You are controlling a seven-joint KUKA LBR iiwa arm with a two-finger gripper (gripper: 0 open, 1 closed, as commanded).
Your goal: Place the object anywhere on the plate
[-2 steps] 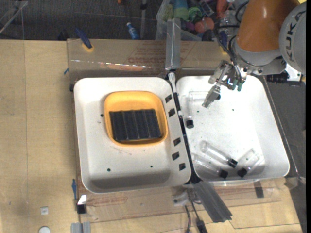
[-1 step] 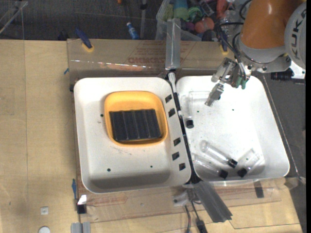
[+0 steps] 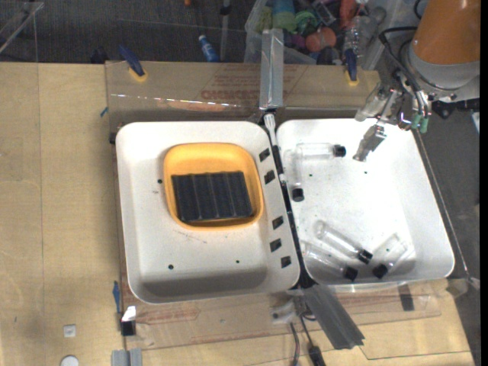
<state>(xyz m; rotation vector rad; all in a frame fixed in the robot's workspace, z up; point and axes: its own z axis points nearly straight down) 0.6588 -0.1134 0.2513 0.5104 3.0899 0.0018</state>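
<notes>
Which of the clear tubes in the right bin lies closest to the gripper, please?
The clear tube at the far end of the right bin, lying alone near the divider. It is closest to the gripper; the other tubes are clustered at the near edge.

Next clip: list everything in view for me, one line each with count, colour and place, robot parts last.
white bins: two, white, side by side on the bench; left bin, right bin
plate: one, orange-yellow, in the left bin
ridged block: one, black, lying on the plate
clear vials with dark caps: about four, transparent; one at the right bin's far side, the rest near its front
storage box of toys: one, clear with mixed colours, behind the bins
arm: one, orange band, upper right
tool: one, metallic, above the right bin's far edge
</notes>
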